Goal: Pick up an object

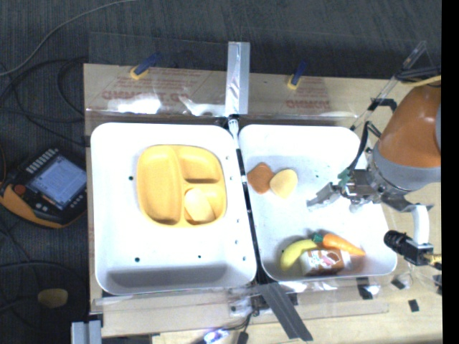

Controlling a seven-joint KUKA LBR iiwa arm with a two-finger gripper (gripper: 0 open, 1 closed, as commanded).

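While the wooden surface (179, 84) sits on dark carpet (43, 63), the gripper (331, 194) hovers, its state unclear, arm cut off rightward.

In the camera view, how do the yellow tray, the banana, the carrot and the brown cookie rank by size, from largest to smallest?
1. Yellow tray, by far the largest.
2. Banana, partly hidden by a small packet.
3. Carrot and brown cookie: they look too similar to rank.
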